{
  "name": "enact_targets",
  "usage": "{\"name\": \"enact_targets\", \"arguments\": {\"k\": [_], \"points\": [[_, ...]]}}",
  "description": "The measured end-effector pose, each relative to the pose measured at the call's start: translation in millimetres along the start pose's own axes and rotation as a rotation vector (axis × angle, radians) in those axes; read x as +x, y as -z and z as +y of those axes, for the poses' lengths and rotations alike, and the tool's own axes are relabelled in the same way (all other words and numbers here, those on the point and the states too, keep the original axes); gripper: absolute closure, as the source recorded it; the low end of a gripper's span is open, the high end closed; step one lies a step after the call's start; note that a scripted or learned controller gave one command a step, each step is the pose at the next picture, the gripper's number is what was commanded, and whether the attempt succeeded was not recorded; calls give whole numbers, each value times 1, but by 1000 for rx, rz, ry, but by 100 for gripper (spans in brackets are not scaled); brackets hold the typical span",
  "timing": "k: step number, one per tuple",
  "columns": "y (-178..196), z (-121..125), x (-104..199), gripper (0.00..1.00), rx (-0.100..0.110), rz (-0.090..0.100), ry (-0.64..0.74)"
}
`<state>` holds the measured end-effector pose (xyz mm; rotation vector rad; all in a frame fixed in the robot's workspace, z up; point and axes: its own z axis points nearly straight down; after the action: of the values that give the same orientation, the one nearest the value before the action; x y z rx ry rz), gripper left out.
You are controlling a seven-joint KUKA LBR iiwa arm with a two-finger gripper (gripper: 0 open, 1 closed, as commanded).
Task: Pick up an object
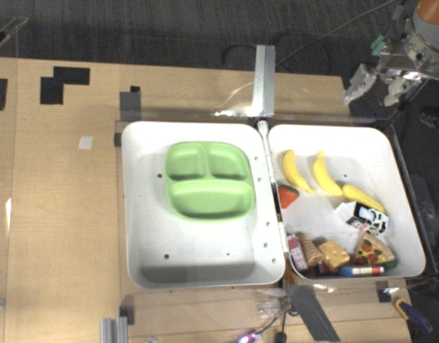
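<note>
My gripper [377,86] hangs open above the back right corner of the right bin [391,152], with nothing between its two pale fingers. Below it in that bin lie two bananas [296,171] [325,175] side by side, a yellow corn-like piece [362,196], a black and white item [370,219], an orange-red piece [287,196] by the left wall, and at the front a pizza slice [373,250], a toast-coloured piece [334,254], a small brown bottle [297,251] and a marker [361,270].
The left bin [144,241] holds a green divided plate [209,179]. A metal post [264,77] stands behind the wall between the bins. Wooden bench surface [55,191] stretches to the left. Cables run across the dark floor at the back.
</note>
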<state>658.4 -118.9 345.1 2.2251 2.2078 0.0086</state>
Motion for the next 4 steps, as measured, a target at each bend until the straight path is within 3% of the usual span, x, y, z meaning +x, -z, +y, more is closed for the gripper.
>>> {"name": "enact_targets", "arguments": {"k": [1,2,3,4], "points": [[-18,-60,44,0,3,1,159],[-160,-44,38,0,5,2,196],[-162,-26,4,0,2,1,158],[-197,11,-54,0,2,0,68]]}}
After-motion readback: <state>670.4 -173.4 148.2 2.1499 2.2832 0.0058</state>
